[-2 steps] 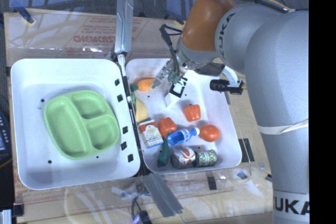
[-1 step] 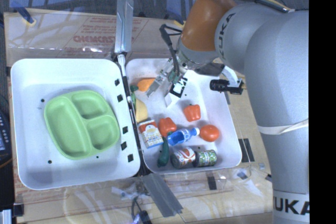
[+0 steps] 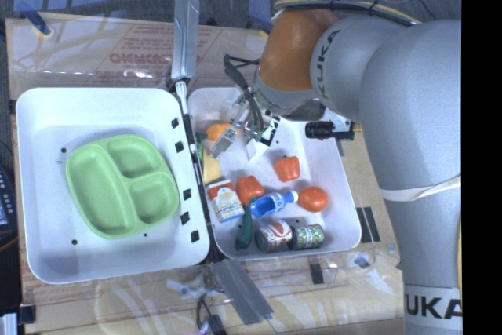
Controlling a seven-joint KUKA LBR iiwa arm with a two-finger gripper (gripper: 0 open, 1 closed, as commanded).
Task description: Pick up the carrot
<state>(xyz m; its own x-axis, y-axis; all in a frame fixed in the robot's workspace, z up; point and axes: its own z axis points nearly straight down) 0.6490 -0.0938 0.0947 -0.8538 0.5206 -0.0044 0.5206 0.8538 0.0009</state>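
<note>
Grey carpet beyond, cardboard-covered bench (image 3: 94, 51) below, bearing two white bins side by side. Down inside the right bin (image 3: 333, 235), in its upper left corner, sits the gripper (image 3: 235, 129), metal parts blurred together, so spread of the tool not readable and no object visibly caught in it. Just left of the tool, touching or nearly so, lies the carrot (image 3: 216, 129), an orange shape half hidden against the bin's dividing wall. Below the tool: a yellow block (image 3: 211, 169), a small carton (image 3: 225, 202), a red pepper (image 3: 249, 188). Down and to its right: an orange pepper (image 3: 287, 167), a blue bottle (image 3: 273, 204), a tomato (image 3: 313, 198), two cans (image 3: 289, 236). Likely trouble: carrot wedged against the wall, leaving room on one side alone, hence a nudge or a slip rather than a grasp; possibly a scrape on the wall, or the yellow block caught instead. Far left, in the other bin (image 3: 47, 247), a green divided tray (image 3: 121, 184), well clear.
</note>
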